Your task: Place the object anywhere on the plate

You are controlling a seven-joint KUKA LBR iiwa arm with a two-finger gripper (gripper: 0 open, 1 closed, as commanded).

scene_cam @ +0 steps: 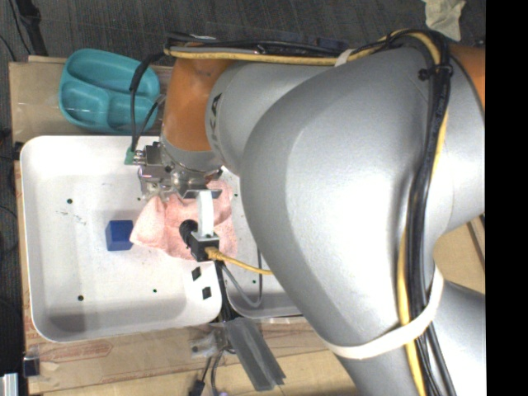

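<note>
While one blue block (119,235) lies, one pink plate (169,225) adjoins

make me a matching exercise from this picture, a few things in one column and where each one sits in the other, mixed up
Things:
1. blue block
2. pink cloth
3. teal container
4. orange band

Places:
A. on the bench beyond the white bin's far edge
B. on the arm just above the wrist
C. on the bin floor, left of the cloth
D. in the bin, under the end effector

Pairs: 1-C, 2-D, 3-A, 4-B
</note>
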